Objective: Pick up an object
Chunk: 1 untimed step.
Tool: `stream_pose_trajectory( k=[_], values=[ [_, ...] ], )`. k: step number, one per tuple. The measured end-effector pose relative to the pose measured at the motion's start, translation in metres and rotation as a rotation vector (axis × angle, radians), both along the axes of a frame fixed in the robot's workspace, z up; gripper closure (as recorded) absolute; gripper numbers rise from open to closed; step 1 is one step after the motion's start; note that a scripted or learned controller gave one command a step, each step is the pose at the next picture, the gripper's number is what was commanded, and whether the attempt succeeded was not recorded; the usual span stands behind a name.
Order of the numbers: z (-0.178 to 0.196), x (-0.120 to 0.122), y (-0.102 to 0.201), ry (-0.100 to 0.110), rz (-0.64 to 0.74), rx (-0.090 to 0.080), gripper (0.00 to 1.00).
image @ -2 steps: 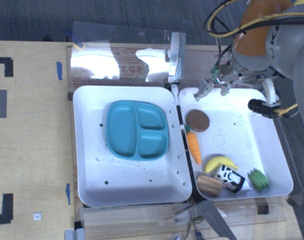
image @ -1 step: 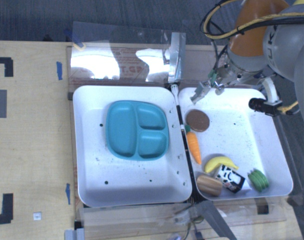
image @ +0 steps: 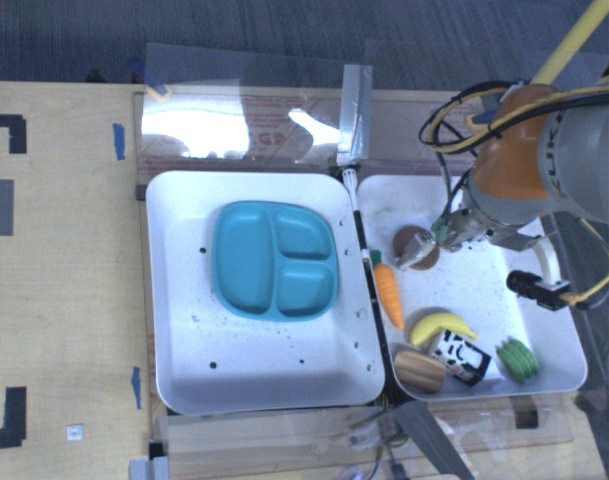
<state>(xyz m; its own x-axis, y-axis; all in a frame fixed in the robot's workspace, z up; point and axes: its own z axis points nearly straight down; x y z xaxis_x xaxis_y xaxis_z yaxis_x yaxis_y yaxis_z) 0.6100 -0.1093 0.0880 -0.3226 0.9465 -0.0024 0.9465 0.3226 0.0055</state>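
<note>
My gripper point(image: 422, 254) reaches down-left from the orange-banded wrist into the right bin point(image: 554, 313), near its back left part. Its tip sits right over a small brown round object point(image: 411, 239) and partly covers it. An orange carrot point(image: 387, 294) lies just below, along the bin's left wall. Farther forward a yellow banana point(image: 441, 326), a black-and-white object point(image: 460, 357), a tan wooden piece point(image: 418, 370) and a green object point(image: 517, 358) are grouped together.
The left bin point(image: 184, 348) holds a blue divided plate point(image: 276, 260). A divider ridge point(image: 369, 298) separates the two bins. Cables and a black fitting point(image: 536, 288) hang beside the arm over the right bin's right side.
</note>
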Motion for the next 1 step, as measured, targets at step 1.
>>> stream_pose_trajectory(
  k=[1],
  values=[
    [0.0112, 0.0015, -0.0009, -0.006, -0.003, -0.001, 1.00]
  ],
)
